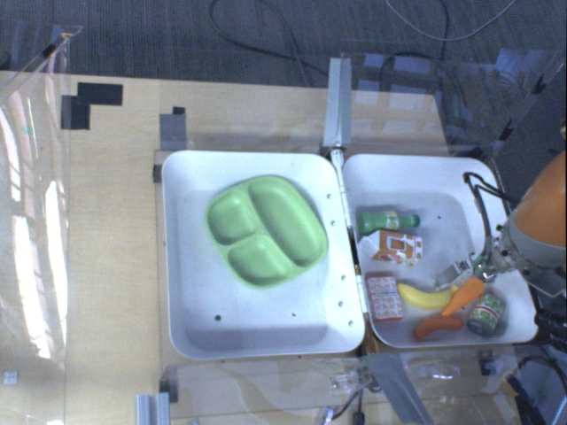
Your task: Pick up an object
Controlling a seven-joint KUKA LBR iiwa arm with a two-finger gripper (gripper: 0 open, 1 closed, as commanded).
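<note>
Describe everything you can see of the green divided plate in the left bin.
The green divided plate looks like matte light-green plastic, rounded, with three compartments set apart by raised ridges: two above, one below. It lies flat, turned somewhat askew, in the upper middle of the left bin, touching only the bin floor. Nothing lies in its compartments.

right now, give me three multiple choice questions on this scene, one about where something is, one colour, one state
1. Where does the green divided plate lie?
A. in the left bin
B. in the right bin
C. on the floor

2. What colour is the banana?
A. blue
B. yellow
C. white

3. How does the green bottle rest?
A. standing upright
B. hanging from the arm
C. lying on its side

Answers: 1 A, the plate sits on the left bin floor. 2 B, the banana is yellow beside the carrot. 3 C, the bottle lies flat in the right bin, near its upper left.
</note>
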